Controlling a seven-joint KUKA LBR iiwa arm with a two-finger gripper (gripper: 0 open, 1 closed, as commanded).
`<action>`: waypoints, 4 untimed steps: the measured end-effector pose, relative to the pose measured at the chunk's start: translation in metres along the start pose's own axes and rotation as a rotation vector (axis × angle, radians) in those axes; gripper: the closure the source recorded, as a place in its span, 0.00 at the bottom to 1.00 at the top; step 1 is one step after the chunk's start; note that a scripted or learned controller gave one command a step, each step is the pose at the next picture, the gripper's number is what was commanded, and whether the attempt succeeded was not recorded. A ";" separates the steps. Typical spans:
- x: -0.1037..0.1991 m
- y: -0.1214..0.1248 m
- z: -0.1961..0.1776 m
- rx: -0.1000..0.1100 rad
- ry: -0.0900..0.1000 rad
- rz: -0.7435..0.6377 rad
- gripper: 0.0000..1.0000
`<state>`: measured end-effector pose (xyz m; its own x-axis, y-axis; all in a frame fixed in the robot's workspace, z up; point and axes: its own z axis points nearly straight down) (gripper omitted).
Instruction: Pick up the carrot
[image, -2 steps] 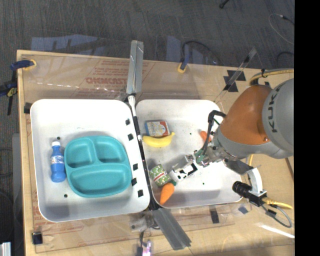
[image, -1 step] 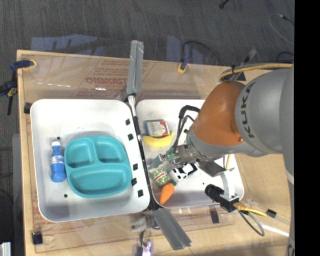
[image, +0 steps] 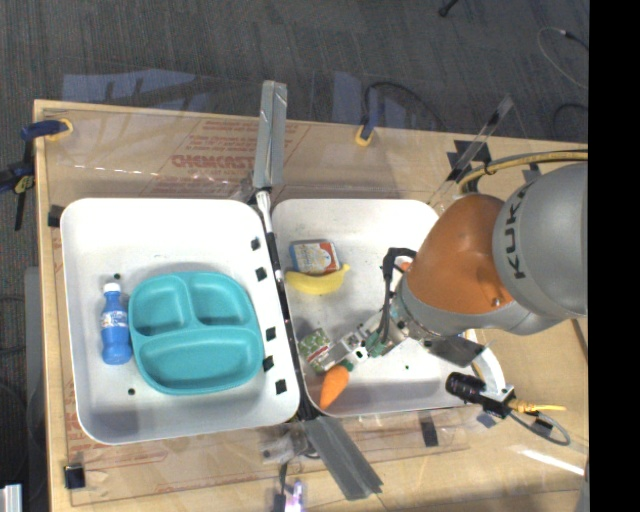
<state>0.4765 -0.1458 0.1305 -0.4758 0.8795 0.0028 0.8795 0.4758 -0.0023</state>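
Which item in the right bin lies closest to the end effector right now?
The carrot, orange, near the bin's front-left corner, just below the end effector. The banana and small carton sit farther back.

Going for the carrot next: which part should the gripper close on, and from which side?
Grip the carrot across its thick orange middle, coming straight down from above. It lies flat and slanted near the right bin's front-left corner, close to the wall, so a sideways approach looks blocked. The gripper sits just above-right of it; probably close across the narrow width.
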 end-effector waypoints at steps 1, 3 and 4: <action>0.018 0.021 0.024 -0.032 -0.032 0.254 0.00; -0.012 -0.003 0.036 -0.008 -0.006 0.274 0.00; -0.008 -0.003 0.038 -0.004 -0.002 0.266 0.00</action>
<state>0.4777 -0.1539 0.0928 -0.2279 0.9737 0.0007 0.9737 0.2279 0.0010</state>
